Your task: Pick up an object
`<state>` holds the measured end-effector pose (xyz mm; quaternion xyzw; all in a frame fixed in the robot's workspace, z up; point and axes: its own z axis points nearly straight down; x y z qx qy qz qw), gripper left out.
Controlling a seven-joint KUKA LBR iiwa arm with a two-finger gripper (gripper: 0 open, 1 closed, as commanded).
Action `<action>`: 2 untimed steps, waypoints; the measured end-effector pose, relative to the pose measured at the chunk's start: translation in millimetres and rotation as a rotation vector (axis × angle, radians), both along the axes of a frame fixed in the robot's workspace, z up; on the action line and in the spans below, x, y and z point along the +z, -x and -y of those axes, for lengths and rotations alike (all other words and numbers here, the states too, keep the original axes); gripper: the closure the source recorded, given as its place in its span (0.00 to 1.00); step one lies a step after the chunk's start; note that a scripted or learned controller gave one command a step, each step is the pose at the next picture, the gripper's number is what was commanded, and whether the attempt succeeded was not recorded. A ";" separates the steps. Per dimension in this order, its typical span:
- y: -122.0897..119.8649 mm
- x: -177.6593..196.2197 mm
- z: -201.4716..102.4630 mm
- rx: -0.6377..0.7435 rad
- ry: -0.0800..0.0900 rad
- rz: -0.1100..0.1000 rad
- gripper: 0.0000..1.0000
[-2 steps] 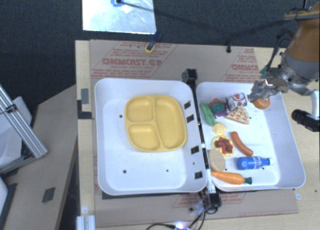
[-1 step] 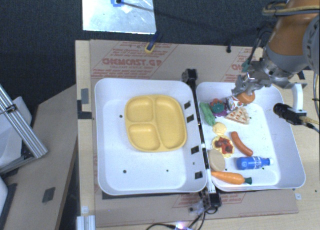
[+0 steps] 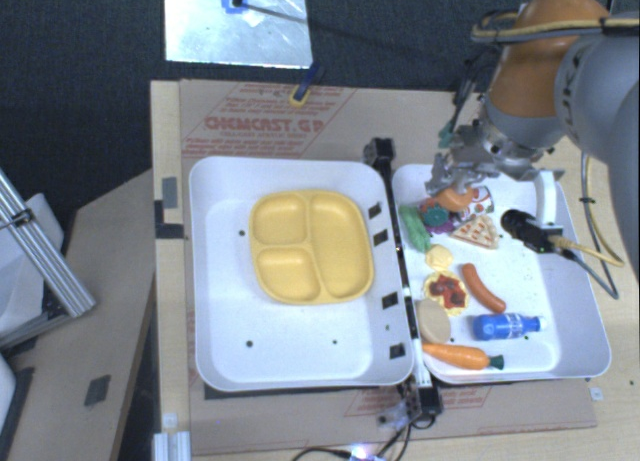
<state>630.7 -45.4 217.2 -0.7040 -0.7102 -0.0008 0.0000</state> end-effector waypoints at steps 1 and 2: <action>1.4 8.5 1.2 -0.003 0.001 0.001 1.00; -17.5 6.6 -2.5 -0.002 0.001 0.002 1.00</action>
